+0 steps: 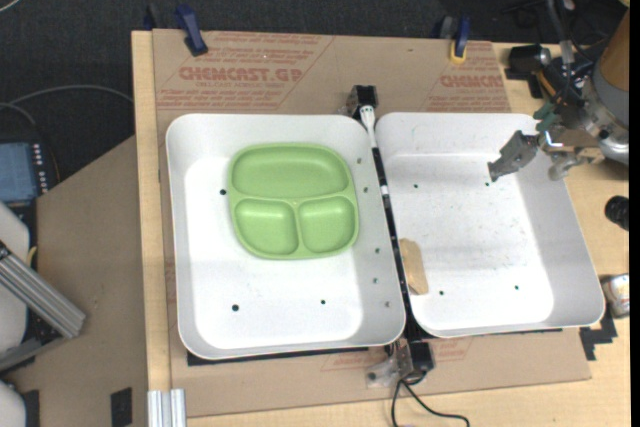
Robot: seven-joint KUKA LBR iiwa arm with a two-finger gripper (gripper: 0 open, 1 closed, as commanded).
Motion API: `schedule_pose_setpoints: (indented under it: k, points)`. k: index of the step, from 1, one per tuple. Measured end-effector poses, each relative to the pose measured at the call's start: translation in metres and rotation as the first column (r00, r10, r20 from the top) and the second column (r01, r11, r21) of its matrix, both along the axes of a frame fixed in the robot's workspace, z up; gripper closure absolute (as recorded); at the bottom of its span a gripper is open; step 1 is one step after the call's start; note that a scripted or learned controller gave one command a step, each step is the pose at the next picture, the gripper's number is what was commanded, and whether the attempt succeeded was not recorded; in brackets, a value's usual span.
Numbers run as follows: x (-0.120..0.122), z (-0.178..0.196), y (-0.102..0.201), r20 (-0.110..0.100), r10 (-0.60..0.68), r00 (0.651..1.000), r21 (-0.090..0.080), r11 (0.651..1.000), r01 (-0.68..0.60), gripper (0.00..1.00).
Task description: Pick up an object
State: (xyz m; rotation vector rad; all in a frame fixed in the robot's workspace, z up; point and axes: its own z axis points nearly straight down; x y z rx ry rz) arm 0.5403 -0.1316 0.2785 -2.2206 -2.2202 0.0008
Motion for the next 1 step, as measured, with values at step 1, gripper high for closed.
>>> schedule_pose_setpoints:
  k: [1]
  points:
    - [-0.062, 0.0916, 0.0584, 0.011, 0.007, 1.0, 0.0, 1.0, -0.007, 0.0]
